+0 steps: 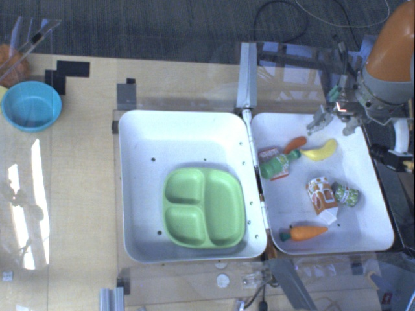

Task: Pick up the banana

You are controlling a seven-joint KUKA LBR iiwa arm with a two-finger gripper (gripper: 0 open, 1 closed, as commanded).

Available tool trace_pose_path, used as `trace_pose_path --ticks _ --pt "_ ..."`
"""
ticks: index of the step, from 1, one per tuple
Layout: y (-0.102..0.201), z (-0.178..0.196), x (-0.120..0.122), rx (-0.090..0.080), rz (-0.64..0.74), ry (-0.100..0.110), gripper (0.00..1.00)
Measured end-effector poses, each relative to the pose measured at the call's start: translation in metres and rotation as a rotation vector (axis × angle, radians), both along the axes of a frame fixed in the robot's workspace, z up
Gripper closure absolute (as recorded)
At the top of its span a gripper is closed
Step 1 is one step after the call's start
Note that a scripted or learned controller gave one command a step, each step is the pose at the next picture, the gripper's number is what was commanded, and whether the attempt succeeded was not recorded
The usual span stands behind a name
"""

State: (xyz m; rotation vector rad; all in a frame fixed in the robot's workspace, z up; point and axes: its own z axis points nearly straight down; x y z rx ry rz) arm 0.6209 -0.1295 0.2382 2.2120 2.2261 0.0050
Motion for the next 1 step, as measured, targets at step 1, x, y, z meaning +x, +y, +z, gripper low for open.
trace_pose_path --ticks 1 --pt "-0.0118 -0.1088 0.0356 -0.001 0.178 0.0 0.0"
